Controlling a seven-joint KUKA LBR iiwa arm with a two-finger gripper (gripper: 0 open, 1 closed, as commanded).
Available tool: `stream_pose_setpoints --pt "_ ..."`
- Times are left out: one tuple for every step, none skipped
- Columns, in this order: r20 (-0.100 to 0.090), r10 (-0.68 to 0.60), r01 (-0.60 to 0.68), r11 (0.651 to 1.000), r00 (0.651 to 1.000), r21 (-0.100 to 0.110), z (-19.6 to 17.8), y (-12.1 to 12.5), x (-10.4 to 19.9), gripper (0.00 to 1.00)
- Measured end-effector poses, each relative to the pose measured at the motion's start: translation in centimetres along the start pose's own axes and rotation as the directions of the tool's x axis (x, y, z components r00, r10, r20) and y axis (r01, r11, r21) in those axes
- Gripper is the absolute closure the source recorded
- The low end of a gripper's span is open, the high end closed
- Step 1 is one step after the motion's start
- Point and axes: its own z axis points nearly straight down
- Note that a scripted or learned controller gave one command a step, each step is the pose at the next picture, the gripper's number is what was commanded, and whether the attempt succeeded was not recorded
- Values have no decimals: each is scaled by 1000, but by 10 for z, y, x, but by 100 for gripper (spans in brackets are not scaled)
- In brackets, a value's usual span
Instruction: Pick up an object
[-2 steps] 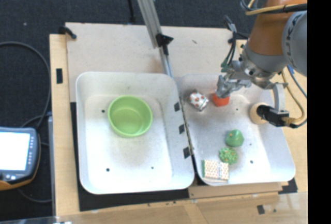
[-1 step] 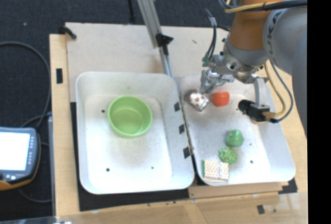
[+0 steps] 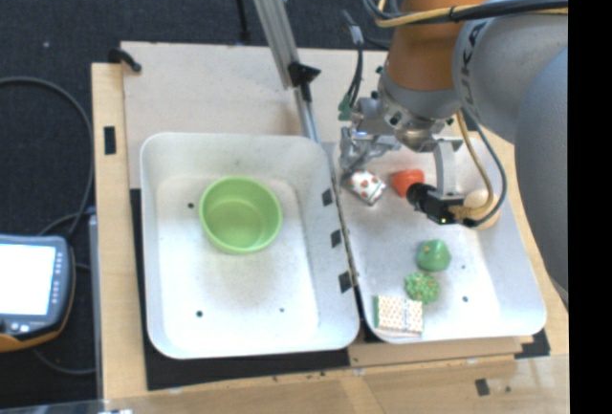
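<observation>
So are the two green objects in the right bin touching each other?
Apart. The camera view shows a strip of white bin floor between the upper green object and the lower, bumpier green object in the right bin.

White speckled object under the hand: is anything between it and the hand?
Nothing visible. The hand hangs just above the white speckled object; the orange object lies beside it, apart.

We see our grey arm (image 3: 516, 39) reach in over the right bin (image 3: 497, 307), orange wrist band tilted downward, gripper (image 3: 359, 154) low above that bin's upper-left corner.
</observation>
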Motion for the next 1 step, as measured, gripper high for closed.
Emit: stream_pose_setpoints --pt "1 1 -1 1000 1000 4 12 -2 48 100"
